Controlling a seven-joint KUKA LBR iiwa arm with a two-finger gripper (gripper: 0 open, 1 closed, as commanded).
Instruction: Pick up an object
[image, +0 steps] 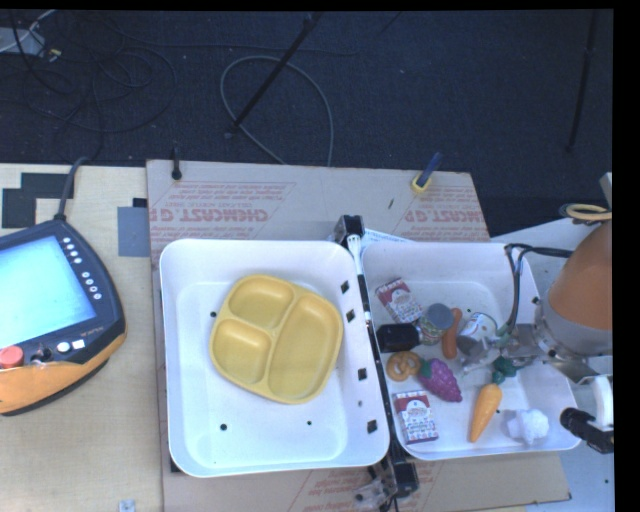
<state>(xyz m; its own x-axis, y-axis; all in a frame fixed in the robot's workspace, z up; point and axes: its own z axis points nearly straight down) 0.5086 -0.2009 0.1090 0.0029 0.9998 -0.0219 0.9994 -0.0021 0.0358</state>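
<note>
The right bin (470, 265) holds several small items. Among them are a red and white carton (397, 297), a round tin (437, 322), a black block (397, 336), a small bagel (403, 365), purple grapes (440, 380), an orange carrot (484, 410), a second red carton (415, 416) and a white lump (527, 425). My gripper (500, 352) reaches in from the right, low over the bin's middle. It sits just above the carrot's green top and beside a shiny metal piece (478, 328). The arm's orange band (585, 285) hides the wrist behind it.
The left bin (190, 400) carries a yellow divided plate (277, 335). A teach pendant (50, 310) lies on the bench at the far left. Both bins rest on cardboard (260, 205), with black clips (350, 228) along the wall between them.
</note>
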